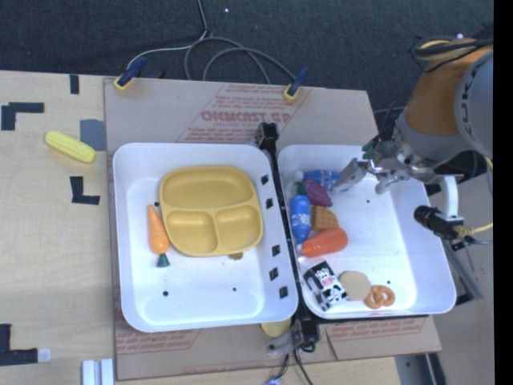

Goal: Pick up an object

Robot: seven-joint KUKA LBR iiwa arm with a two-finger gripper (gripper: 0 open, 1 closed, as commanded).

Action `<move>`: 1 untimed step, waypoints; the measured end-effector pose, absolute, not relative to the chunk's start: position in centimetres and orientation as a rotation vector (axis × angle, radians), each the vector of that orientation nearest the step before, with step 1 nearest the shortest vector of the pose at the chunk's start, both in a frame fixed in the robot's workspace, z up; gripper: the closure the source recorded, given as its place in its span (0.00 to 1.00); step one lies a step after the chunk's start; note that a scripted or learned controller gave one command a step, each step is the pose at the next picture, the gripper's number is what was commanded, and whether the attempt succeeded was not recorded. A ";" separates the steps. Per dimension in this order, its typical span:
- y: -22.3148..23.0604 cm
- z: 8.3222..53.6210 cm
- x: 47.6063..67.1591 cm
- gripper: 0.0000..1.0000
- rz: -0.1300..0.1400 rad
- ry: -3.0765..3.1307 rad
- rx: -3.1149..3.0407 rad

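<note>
Grey two-finger gripper (367, 175) hovers w/ fingers spread, nothing held, over right white bin's (417, 251) far edge; approach step. You'll next lower onto purple toy (317, 192).

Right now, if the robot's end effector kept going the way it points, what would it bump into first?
Probably the purple toy. The end effector sits over the right bin and points left toward the toy pile. Height is hard to judge here, so it might pass above it.
</note>
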State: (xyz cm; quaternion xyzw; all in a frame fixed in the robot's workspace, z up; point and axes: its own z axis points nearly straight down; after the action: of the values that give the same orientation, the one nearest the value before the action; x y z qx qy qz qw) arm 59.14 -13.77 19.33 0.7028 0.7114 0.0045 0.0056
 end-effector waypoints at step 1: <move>-11.6 9.7 59.0 0.00 -0.008 2.208 2.210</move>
State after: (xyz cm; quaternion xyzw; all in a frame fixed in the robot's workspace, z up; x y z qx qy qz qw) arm 58.99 -11.59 9.67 0.7075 0.7067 -0.0026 0.0089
